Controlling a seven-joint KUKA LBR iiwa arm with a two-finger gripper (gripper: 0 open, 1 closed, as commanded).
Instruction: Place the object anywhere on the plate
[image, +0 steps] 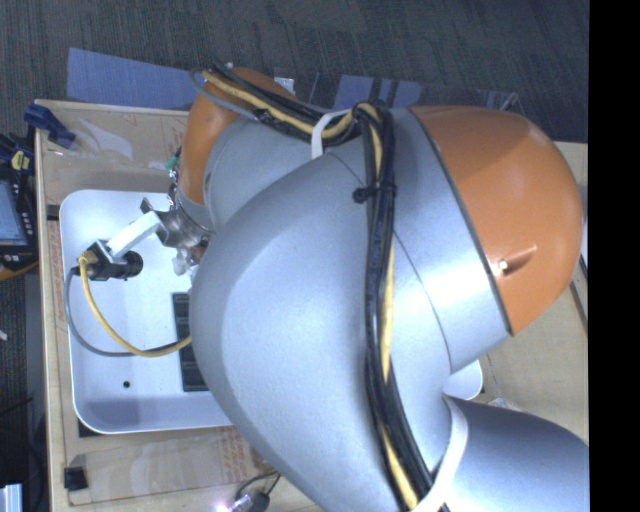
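Camera view: the grey arm (330, 330), with its orange band (500, 220), covers most of the bench and both bins. The left white bin (100, 400) is partly exposed. The gripper (180, 235) sits over that bin's upper area; whether it is spread or pressed together cannot be told. A yellow cable (95, 335) loops across the bin floor. The object and the plate cannot be identified; their appearance and location cannot be told.

A robotics lab: a grey arm (340, 330) over a wooden bench (150, 465) with a white bin (100, 400).
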